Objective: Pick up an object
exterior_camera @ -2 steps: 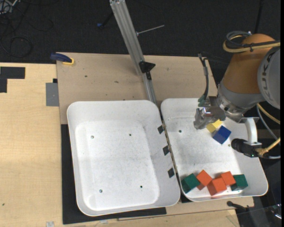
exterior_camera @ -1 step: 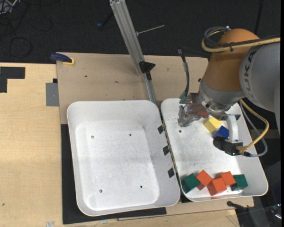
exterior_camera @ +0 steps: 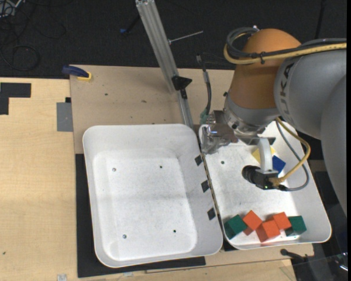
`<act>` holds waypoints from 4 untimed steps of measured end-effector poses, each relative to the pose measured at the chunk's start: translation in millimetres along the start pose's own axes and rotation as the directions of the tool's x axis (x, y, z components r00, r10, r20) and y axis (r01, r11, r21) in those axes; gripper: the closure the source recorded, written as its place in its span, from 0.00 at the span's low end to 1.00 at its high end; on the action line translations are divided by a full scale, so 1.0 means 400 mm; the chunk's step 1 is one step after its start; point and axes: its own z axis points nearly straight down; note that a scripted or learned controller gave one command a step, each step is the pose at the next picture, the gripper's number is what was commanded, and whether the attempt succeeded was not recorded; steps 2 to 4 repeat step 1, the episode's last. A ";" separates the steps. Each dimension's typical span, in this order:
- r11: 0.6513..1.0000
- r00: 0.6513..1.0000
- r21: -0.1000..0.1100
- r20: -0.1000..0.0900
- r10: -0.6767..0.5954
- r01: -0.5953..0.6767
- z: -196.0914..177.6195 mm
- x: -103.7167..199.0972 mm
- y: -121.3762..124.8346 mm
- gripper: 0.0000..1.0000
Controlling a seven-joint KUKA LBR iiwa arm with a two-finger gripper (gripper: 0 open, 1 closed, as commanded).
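Observation:
My gripper (exterior_camera: pixel 209 136) hangs low over the far left corner of the right bin (exterior_camera: pixel 316 215), close to the wall it shares with the left bin. Along this bin's near edge lie a green block (exterior_camera: pixel 235 225), an orange block (exterior_camera: pixel 252 220), a larger orange block (exterior_camera: pixel 269 229) and another green block (exterior_camera: pixel 296 223). A yellow block (exterior_camera: pixel 261 154) and a blue block (exterior_camera: pixel 278 164) lie farther back, partly hidden by the wrist. All of these blocks are well apart from the gripper.
The left bin (exterior_camera: pixel 99 142) stands beside the right one, with black clips (exterior_camera: pixel 205 185) along the shared wall. A slanted aluminium bar (exterior_camera: pixel 161 45) rises behind the bins. The grey arm covers the right side.

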 end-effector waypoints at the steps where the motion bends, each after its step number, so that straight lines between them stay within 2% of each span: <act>1: 1.000 1.000 0.004 0.000 0.001 -0.001 0.026 0.143 -0.019 1.00; 4: 1.000 1.000 0.004 0.000 0.001 -0.001 0.026 0.143 -0.019 1.00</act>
